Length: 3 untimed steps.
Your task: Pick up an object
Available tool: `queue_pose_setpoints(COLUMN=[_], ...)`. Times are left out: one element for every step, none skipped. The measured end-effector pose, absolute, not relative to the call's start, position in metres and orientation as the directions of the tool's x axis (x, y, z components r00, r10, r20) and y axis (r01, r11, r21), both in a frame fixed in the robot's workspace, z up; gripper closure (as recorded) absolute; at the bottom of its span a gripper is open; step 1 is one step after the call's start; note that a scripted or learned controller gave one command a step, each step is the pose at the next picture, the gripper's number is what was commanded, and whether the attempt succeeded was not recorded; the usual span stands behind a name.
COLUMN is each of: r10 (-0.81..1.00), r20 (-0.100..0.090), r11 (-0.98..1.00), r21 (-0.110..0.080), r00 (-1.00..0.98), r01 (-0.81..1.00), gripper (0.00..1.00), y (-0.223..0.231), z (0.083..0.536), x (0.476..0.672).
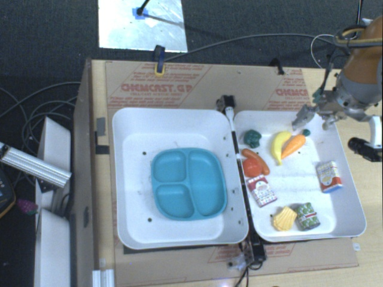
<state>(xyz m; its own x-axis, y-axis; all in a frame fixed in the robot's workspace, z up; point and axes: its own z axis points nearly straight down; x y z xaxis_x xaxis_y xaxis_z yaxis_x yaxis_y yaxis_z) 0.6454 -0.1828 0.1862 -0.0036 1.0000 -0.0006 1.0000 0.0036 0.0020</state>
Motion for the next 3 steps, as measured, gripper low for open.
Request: queue_pose_setpoints(r10=[1.0, 1.0, 1.0], r20=[0.0, -0.001, 0.0], r11=[0.005, 0.002, 0.004], r21=[-0.001, 0.001, 0.001], r00=[-0.005, -0.002, -0.004], r01=[1.0, 1.0, 1.0], gripper=[0.0, 0.0, 0.0], y=[-0.168, -0.191, -0.171], z=[0.103, 0.094, 0.084], x=[0.653, 0.632, 0.616])
